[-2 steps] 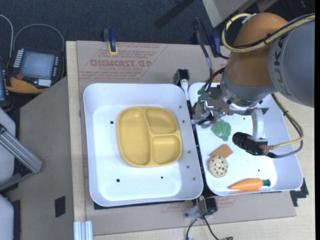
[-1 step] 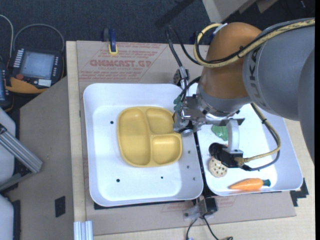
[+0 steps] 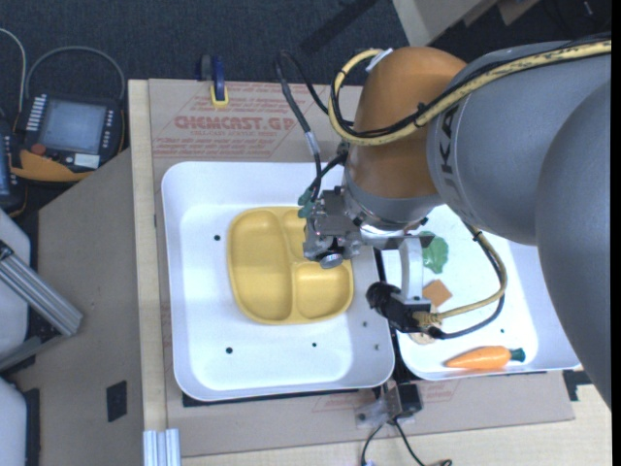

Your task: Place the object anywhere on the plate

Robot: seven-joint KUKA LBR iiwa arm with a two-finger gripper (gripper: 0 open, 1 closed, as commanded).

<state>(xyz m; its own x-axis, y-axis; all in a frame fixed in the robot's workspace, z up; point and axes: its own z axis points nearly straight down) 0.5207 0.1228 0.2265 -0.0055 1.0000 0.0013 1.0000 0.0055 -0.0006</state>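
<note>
Right now the gripper (image 3: 325, 246) hangs over the right edge of the yellow plate (image 3: 262, 270) in the left bin (image 3: 194, 289). Can't tell its state. Carrot (image 3: 478, 358) lies in the right bin (image 3: 553, 348), well apart, long axis approx. left-right.

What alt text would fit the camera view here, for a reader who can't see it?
A grey arm with an orange band reaches from the right, its gripper over the right edge of a yellow divided plate in the left white bin. A toy carrot lies in the right bin.
</note>
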